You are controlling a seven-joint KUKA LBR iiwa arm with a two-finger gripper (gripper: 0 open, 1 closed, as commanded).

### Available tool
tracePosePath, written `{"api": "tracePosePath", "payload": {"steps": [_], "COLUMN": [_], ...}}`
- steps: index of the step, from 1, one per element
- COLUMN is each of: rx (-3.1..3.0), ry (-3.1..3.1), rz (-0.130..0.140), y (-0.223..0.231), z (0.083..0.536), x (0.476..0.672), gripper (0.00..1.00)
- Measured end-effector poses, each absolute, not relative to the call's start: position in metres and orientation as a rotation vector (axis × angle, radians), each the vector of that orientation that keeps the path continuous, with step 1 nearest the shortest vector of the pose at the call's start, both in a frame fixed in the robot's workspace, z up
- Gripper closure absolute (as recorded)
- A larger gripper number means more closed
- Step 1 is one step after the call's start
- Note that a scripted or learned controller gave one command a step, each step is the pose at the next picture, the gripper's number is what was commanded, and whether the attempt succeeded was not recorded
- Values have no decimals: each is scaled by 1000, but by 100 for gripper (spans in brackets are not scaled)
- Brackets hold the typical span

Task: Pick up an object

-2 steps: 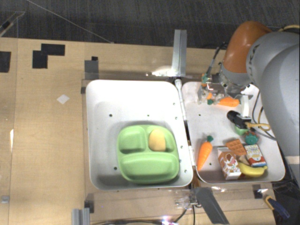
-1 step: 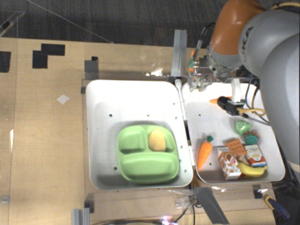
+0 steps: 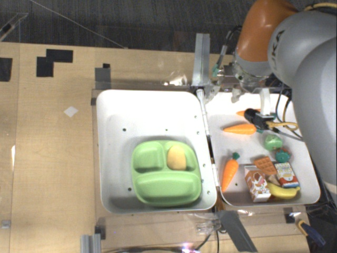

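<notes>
The hand is hovering over the far left corner of the right bin, close to the rim where that bin is meeting the left bin. Whether it is apart or together cannot be told.

Both bins are shallow, smooth white trays with rounded corners, sitting side by side on the pale wooden desk. In the right bin, 1 tapered orange carrot is lying crosswise just below the hand. A 2nd carrot is lying lengthwise beside the left wall, its green tuft pointing to the far side. A rounded green piece and a smaller teal piece are sitting toward the right wall.

At the near edge, a taller carton, a smaller carton, an orange waffle-textured square and a curved yellow banana are crowding together. A patch of white floor is lying open between the 2 carrots.

In the left bin, a glossy green plate with 3 compartments is sitting toward the near side. It is carrying a smooth yellow oval in its far right compartment. Open floor is lying beyond it.
</notes>
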State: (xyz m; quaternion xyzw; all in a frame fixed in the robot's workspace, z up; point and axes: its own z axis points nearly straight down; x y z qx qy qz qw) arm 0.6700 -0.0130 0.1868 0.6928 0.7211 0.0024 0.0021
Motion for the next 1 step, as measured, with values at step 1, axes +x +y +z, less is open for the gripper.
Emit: {"api": "tracePosePath", "payload": {"steps": [1], "rx": [2203], "ry": [2233], "rz": [6], "y": [-59], "z": [186], "x": [648], "gripper": [0]}}
